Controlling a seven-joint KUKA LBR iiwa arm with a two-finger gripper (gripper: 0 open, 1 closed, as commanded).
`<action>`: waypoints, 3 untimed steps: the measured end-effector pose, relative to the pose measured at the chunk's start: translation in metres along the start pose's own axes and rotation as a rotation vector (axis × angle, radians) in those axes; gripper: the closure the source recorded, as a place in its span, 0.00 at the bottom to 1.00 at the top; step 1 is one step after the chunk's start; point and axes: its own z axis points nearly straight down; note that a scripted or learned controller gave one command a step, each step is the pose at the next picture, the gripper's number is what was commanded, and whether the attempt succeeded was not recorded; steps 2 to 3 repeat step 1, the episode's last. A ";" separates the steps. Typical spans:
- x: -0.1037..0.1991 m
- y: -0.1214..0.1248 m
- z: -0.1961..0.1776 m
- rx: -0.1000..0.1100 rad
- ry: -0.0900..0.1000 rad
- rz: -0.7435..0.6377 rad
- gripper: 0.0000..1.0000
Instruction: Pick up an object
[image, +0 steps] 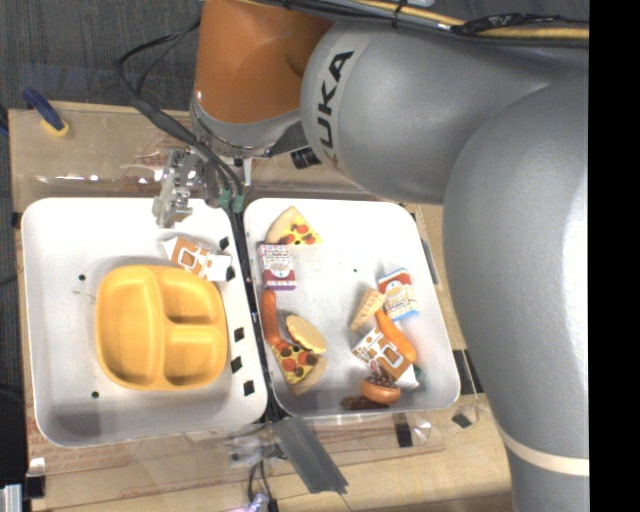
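Two white bins sit side by side on the table, and the pincer hangs over the far edge of the left bin, nothing between its fingers; whether they are spread or pressed together cannot be told from this slant. Nearest to it is a small orange-and-white carton, lying just below the pincer toward the camera, beside the far corner of the yellow divided tray. The carton's long side runs roughly across the bin, tilted slightly. So the likely reach is a short drop downward and a little toward the near side. Toy pizza slices, a sausage and other cartons lie in the right bin, across the divider and farther off.
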 end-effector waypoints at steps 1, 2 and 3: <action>-0.006 0.055 0.017 0.000 0.007 -0.219 1.00; -0.006 0.055 0.017 0.000 0.007 -0.219 1.00; -0.006 0.055 0.017 0.000 0.007 -0.219 1.00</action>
